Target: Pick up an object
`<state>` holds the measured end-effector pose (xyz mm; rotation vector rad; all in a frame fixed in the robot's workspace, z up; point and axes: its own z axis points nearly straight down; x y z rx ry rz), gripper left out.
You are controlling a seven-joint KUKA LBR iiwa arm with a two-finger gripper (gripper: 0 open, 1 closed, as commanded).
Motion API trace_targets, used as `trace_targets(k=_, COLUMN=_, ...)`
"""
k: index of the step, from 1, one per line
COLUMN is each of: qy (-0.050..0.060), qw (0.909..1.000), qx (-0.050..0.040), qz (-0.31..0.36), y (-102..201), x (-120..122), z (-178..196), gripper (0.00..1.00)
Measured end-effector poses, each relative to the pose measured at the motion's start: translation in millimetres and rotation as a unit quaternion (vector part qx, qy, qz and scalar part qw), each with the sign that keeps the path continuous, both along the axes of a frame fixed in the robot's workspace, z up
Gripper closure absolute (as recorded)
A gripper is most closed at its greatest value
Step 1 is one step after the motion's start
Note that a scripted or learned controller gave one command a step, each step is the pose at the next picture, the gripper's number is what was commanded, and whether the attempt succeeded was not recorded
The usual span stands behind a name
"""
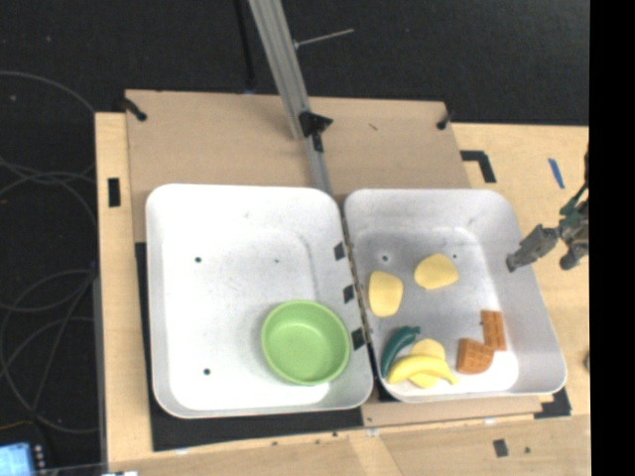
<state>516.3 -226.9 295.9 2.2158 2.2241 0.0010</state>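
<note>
My gripper (548,252) hangs at the right edge of the view, just outside the right bin's (451,211) right rim. Its two dark fingers stand apart, open, with nothing between them. Inside that bin lie two pale yellow lumps (385,293) (436,272), a yellow banana (422,370), a dark green piece (399,341) touching the banana, and two orange-brown pieces (493,329) (474,356). All of these sit to the left of and below the gripper, apart from it.
A green bowl (306,341) stands upright in the left bin (228,226), near its front right corner. A grey metal pole (283,53) slants down from the top to the bins' shared back edge. Bare brown bench (377,142) lies behind the bins.
</note>
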Motion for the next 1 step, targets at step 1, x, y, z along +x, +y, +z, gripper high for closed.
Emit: trace_targets(k=1, qy=0.000, qw=1.0000, qx=0.0002, qz=0.000, y=0.2, x=0.1, z=0.0, gripper=0.00)
